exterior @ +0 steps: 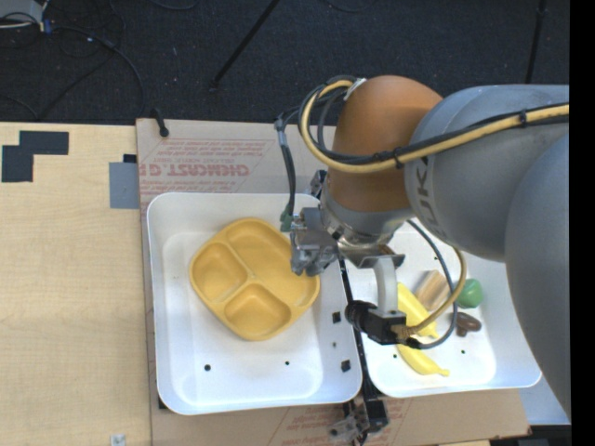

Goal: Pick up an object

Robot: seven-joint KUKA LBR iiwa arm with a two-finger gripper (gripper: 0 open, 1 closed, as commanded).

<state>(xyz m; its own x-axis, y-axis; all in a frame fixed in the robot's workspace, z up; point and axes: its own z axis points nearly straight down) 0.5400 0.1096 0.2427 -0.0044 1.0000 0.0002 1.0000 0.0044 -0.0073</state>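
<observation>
A yellow three-compartment plate (246, 282) lies in the left white bin (172, 342), toward its upper right. My gripper (304, 256) hangs from the grey and orange wrist, low over the plate's right rim, near the wall between the two bins. The wrist hides the gripper's tip from above, so contact with the plate cannot be made out. In the right bin (507, 365) lie a yellow banana (420, 344), a green ball (471, 293), a tan wooden piece (430, 284) and a small brown object (467, 322).
Both bins sit on a cardboard sheet (200, 161) on the wooden bench (65, 277). The arm's large body covers most of the right bin's upper part. Black and yellow cables (321, 128) loop around the wrist.
</observation>
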